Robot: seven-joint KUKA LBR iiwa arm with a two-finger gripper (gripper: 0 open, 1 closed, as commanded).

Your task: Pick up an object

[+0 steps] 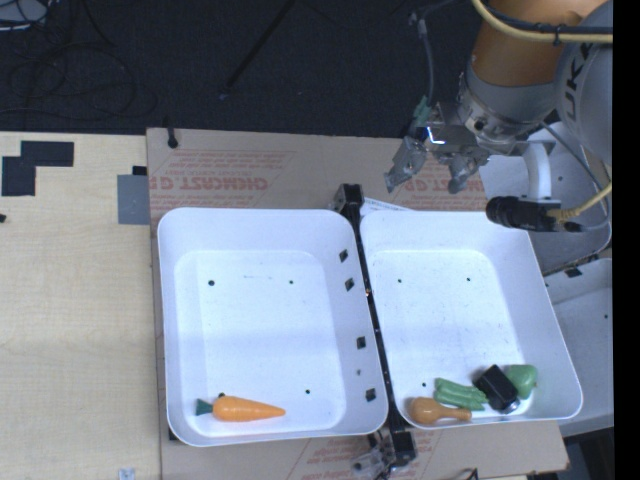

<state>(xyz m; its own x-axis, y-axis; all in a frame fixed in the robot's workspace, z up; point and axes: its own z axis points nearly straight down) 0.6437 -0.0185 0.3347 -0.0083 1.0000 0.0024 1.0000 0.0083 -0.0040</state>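
My gripper (433, 176) hangs high above the far edge of the right bin (540, 278), its two fingers spread open with nothing between them. An orange carrot (247, 409) lies in the near left corner of the left bin (170, 298). In the near right corner of the right bin sit a tan pear-shaped piece (436, 412), a green bean pod (460, 394), a black block (496, 387) and a green rounded piece (523, 376), crowded together. All of them are far from the gripper.
A black clip strip (362, 313) joins the two bins along their shared wall. Brown cardboard (250, 173) lies under the bins. A black cylinder (520, 212) on the arm juts over the right bin's far right corner.
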